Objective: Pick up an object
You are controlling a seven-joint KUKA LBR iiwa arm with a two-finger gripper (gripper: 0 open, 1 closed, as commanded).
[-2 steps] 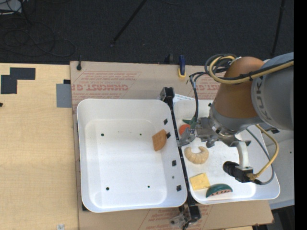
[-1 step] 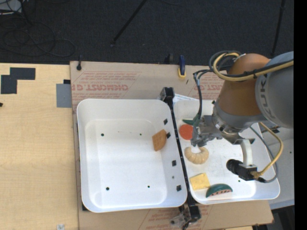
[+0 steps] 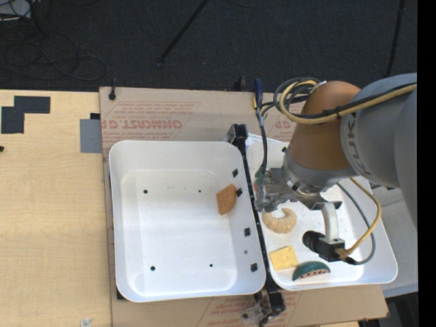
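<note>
My gripper (image 3: 272, 197) hangs low in the right bin (image 3: 385, 264), at its left side, just above a pale croissant (image 3: 281, 221). The wrist covers its fingertips. A yellow cheese-like block (image 3: 283, 257) lies nearer the front of that bin, and a watermelon slice (image 3: 310, 270) lies by the front rim. In the left bin (image 3: 136, 182) a tan toast-like piece (image 3: 226, 199) lies against the right wall.
A black divider rail (image 3: 249, 210) runs between the two bins. The arm's grey body and orange band (image 3: 327, 135) cover the back half of the right bin. Cardboard (image 3: 170, 118) lies under the bins.
</note>
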